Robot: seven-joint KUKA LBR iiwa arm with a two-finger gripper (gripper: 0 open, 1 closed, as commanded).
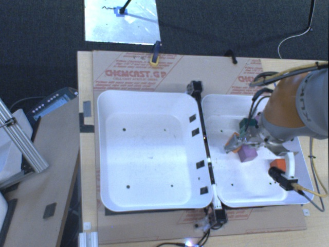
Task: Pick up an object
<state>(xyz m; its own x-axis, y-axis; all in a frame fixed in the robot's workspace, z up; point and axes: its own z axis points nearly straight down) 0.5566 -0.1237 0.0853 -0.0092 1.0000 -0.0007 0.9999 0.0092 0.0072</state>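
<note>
Closest to the camera runs the front rim of the right bin [257, 204], with the left bin [154, 208] beside it; both rest on a cardboard sheet [139, 68] printed in red. From the right, the arm [293, 107], grey with its orange band, bends down into the right bin. Its gripper [241, 140] hangs low over the bin's middle, toward the wall shared with the left bin. On the bin floor, just beside the gripper on its near side, lies a purple block [248, 154]. At the gripper's tip shows a small orange piece [234, 144], close to the block. Whether the gripper is spread or closed on anything cannot be told. Against its far side sits a green piece [250, 122], and an orange-red object [278, 163] lies nearer the bin's right wall.
</note>
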